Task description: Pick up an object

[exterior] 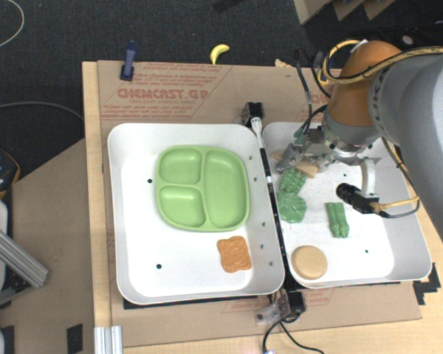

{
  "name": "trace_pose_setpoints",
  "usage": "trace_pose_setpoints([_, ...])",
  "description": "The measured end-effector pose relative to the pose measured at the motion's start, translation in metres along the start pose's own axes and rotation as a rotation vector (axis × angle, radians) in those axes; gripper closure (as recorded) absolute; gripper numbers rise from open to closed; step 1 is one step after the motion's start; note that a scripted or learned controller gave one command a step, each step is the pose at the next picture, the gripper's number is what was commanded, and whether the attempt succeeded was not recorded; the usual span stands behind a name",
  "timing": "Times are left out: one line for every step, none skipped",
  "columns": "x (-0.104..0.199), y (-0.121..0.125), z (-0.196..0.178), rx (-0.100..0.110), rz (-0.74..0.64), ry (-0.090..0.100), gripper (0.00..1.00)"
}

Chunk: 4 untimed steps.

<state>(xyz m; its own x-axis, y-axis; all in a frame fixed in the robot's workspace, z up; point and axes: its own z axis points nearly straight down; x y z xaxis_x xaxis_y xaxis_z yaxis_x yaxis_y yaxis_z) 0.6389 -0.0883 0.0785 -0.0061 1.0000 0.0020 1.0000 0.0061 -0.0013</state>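
Reaching gripper point(301, 159) (low, right bin point(399, 260))

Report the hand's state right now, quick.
Hand: low in the right bin, above the green pieces; open or closed cannot be told.

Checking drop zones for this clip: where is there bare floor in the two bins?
Left bin: bare strips left of the green divided plate and along the front beside the orange waffle piece. Right bin: bare front right corner past the green stick. Crowded near the hand, green lump and tan disc.
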Motion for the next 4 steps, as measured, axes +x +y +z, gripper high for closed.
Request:
trace_pose_setpoints([0.058,-0.09,-0.111,0.001,0.002,0.002,0.0])
trace_pose_setpoints([0.154,-0.162,-0.167,-0.001,-0.005,0.004,0.0])
trace_pose_setpoints([0.147,-0.159,-0.174,-0.001,0.006,-0.001,1.0])
trace_pose_setpoints([0.186,-0.157,-0.336,-0.021,0.0,0.004,1.0])
